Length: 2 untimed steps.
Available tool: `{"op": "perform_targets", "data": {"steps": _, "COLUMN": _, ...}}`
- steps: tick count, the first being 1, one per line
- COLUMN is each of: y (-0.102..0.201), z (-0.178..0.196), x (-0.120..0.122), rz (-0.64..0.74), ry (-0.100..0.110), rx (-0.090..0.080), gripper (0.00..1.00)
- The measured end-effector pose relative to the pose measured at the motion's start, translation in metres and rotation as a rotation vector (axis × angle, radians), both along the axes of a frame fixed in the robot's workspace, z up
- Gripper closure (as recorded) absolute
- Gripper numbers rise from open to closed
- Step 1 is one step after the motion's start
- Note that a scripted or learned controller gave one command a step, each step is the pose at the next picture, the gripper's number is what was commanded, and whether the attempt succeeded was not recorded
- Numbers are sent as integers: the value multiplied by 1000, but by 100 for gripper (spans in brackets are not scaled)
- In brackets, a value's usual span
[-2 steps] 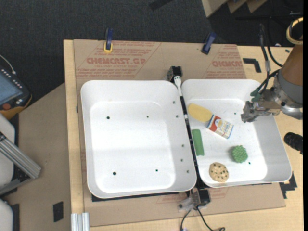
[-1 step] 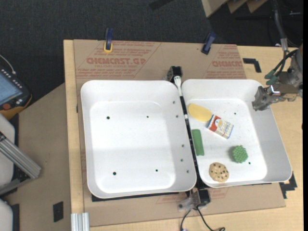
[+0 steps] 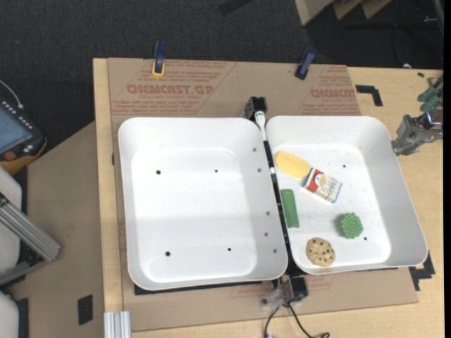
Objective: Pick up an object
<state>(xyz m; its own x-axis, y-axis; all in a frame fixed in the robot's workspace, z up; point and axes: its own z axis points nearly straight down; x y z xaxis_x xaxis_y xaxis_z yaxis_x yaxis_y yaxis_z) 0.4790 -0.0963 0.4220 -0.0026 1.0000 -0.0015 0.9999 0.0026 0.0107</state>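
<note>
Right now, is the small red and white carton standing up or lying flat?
Lying flat. The carton rests on its broad face on the right bin floor, skewed, beside the yellow piece.

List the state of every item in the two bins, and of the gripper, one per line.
Yellow oblong toy: lying flat in the right white bin, touching the small box.
Small red-and-white box: lying flat, tilted.
Green flat stick: lying by the bin's left wall.
Green bumpy ball: resting apart.
Round tan cookie: lying flat near the front wall.
Gripper: beyond the right rim, holding nothing.
</note>
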Motion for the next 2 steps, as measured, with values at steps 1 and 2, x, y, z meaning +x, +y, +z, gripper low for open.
{"op": "perform_targets", "data": {"steps": 1, "y": -23, "z": 85, "x": 1, "rz": -4, "ry": -3, "rx": -2, "gripper": 100}}
{"op": "perform_targets", "data": {"steps": 2, "y": 37, "z": 82, "x": 1, "rz": 4, "ry": 10, "rx": 2, "gripper": 100}}
